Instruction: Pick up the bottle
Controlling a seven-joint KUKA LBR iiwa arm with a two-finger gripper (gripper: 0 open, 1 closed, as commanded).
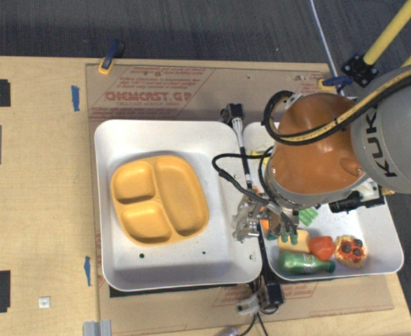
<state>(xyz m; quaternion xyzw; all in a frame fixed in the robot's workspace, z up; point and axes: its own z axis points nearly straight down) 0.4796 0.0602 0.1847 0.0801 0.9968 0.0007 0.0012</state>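
Right bin (391,257) holds green bottle (304,262), toy food (351,250).

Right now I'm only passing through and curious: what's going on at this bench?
A grey KUKA arm reaches in over the right bin, its gripper low near the divide between the bins. A green bottle lies beside toy food in that bin, not held. The left bin holds a yellow divided plate.

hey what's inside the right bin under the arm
At the right bin's near edge lie a green bottle, a red toy, a pizza-like toy and a yellow piece. The arm covers the bin's remaining floor, so anything there is hidden.
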